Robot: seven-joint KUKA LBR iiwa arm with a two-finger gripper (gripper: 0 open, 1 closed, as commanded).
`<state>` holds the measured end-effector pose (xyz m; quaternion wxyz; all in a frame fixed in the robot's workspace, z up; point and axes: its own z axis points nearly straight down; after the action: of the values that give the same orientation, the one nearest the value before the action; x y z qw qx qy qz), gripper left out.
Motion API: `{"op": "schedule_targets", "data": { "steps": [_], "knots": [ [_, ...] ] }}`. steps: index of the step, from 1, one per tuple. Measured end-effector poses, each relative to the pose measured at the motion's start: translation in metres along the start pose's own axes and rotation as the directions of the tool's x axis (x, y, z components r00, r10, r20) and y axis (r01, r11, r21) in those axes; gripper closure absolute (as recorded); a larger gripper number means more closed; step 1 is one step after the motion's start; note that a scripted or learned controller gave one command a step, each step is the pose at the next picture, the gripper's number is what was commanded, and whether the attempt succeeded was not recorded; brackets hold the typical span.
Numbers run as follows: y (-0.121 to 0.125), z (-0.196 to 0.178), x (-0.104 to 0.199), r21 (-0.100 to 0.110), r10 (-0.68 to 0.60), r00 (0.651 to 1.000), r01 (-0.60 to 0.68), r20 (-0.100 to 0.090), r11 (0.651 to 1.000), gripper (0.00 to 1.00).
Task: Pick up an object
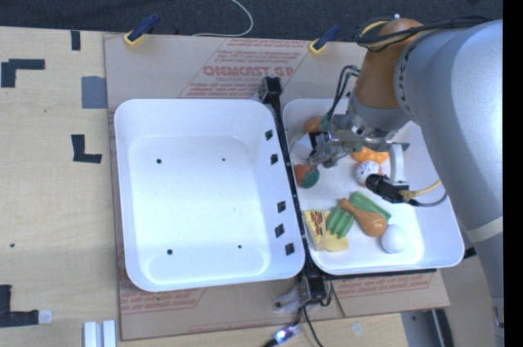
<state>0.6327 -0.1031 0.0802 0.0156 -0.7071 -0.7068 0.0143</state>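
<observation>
Camera view entry, from the bench side. Largest first: the arm (441, 92) filled the right of the scene, grey with its orange band, wrist bent down over the right bin (433, 255). The left bin (196, 190) sat well off to the jaws' left. The gripper (327, 149) hung low near the right bin's left wall; whether the jaws were spread or pressed together I could not tell, the dark linkage hid them.

Nearest candidate, judged the target: a small rounded piece, red-orange with a green end (306, 175), lying just below and left of the jaws, close against the divider. Nothing was seen between them.

Below the jaws, further off: a yellow block (317, 228) touching a green leafy piece (339, 221), a brown drumstick shape (366, 217), a white egg (394, 238). To their right, an orange-and-white piece (369, 166).

Risks, as judged: the rounded piece could roll or squirt out of a closing grip; the bin wall beside it could foul one side; the cable (409, 192) trailing nearby could snag.
</observation>
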Motion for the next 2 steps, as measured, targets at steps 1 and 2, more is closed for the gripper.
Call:
{"op": "schedule_targets", "data": {
  "steps": [1, 2],
  "knots": [
    [0.006, -0.031, 0.005, -0.01, -0.002, 1.0, 0.002, -0.002, 1.0, 1.0],
    [0.028, -0.231, -0.018, -0.053, -0.003, 1.0, 0.004, 0.006, 0.999, 1.0]
  ]
}}
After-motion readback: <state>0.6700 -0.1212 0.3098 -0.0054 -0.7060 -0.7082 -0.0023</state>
